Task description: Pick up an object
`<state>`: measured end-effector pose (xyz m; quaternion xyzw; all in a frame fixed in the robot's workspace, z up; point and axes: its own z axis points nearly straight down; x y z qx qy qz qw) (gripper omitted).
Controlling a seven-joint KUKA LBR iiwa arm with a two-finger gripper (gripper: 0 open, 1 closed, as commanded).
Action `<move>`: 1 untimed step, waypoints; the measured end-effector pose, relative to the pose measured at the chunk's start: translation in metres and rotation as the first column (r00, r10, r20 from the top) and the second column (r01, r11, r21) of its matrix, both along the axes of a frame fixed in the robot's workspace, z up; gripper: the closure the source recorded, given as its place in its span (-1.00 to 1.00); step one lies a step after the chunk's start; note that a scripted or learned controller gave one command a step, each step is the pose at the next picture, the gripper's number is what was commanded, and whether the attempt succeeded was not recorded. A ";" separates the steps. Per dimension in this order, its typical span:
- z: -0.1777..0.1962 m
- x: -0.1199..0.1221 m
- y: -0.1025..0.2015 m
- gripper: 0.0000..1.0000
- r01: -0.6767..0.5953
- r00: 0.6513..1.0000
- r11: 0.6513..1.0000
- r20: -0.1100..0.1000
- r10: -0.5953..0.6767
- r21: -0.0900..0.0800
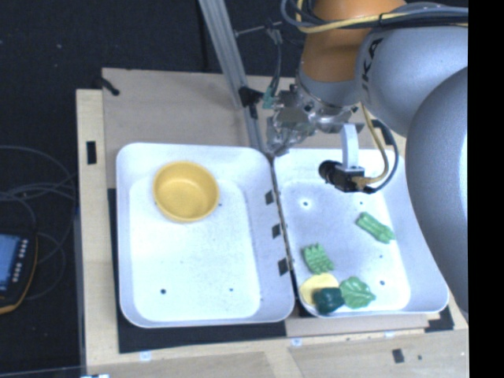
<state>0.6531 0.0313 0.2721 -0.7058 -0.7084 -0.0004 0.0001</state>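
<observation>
My gripper [277, 142] hangs over the top left corner of the right bin [394, 290], near the divider between the bins. Nothing shows between its fingers. Several small objects lie lower in the right bin: a green ridged piece [374, 227] at the right, a green block [316, 257] near the middle, and a cluster at the front with a yellow piece [313, 283], a dark green cube [327, 298] and a light green leaf-shaped piece [357, 291]. A yellow bowl [186, 190] sits in the upper part of the left bin [197, 290].
A slanted metal bar [224, 46] rises behind the bins toward the top. The big grey arm [417, 77] with its orange band covers the upper right. A black cable fitting [340, 176] hangs over the right bin's upper middle.
</observation>
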 end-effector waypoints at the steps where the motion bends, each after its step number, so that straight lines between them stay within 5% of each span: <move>1: -0.005 0.008 0.046 1.00 0.001 1.000 1.000 0.000 -0.001 -0.001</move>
